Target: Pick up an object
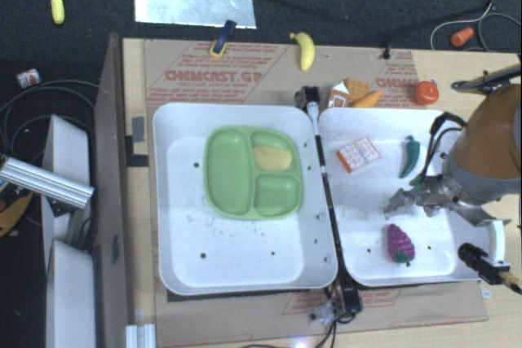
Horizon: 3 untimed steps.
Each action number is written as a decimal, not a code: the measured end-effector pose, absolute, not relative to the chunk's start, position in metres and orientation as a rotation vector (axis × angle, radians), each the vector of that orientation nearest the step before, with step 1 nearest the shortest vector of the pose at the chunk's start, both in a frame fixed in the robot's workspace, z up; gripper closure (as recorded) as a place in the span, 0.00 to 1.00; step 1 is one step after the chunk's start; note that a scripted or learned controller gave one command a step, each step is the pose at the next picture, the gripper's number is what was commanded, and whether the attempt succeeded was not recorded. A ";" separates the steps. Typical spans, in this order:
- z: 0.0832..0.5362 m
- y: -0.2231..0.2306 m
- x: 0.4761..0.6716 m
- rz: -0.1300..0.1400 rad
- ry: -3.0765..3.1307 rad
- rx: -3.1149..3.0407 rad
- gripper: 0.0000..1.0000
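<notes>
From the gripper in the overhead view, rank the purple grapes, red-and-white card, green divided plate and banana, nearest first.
Measured from the gripper, over the right bin:
1. purple grapes, just below it, same bin.
2. red-and-white card, up-left, same bin.
3. green divided plate, left bin.
4. banana, on the board beyond the bins.

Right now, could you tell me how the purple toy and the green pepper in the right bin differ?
The purple toy is rounder and bulkier, while the green pepper is slim and elongated. The purple toy lies near the right bin's front edge; the green pepper lies toward its back. The tool hangs between them, closer to the purple toy. Both lie loose on the white floor.
</notes>
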<state>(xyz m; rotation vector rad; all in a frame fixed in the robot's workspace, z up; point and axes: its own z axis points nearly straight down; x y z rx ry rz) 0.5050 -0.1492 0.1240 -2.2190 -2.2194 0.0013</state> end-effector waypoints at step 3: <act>0.086 -0.161 0.571 -0.006 -2.235 -2.220 0.00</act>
